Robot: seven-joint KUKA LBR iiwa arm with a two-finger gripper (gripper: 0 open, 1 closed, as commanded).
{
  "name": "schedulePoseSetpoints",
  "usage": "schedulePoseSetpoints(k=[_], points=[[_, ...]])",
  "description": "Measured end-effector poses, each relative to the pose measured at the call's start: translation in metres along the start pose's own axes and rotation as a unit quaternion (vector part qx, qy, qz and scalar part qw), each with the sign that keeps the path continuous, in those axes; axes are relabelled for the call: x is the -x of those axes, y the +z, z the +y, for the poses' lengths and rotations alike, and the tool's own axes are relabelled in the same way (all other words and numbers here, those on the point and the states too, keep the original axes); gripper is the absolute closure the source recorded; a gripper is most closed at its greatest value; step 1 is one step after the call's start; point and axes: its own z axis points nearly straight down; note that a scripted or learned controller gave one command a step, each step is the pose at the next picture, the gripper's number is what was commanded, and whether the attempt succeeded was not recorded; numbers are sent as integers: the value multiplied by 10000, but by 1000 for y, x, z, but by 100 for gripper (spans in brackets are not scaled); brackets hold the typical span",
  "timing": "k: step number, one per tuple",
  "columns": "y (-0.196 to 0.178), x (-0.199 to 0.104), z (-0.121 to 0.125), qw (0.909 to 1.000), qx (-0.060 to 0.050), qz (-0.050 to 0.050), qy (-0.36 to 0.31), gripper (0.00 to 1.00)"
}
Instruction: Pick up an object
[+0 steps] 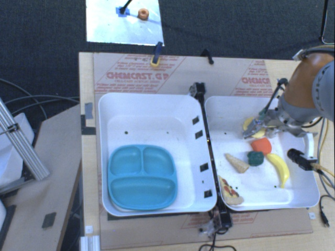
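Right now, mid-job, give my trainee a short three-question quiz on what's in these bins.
1. True or false: the blue divided tray lies in the right bin.
2. Which toy lies nearest the right bin's right wall? A) banana B) pizza slice C) wedge of bread
3. Fill in: the gripper hangs over a ____ piece at the right bin's back, just above the orange tomato-like toy.

Key: 1 false, it lies in the left bin; 2 A; 3 yellow.
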Motion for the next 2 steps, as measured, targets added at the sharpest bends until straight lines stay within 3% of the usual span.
schedulePoseSetpoints(k=[1, 2], points=[[1, 3, -56, 10000, -23, 23, -15, 0], [1, -80, -48, 10000, -4, 41, -78, 0]])
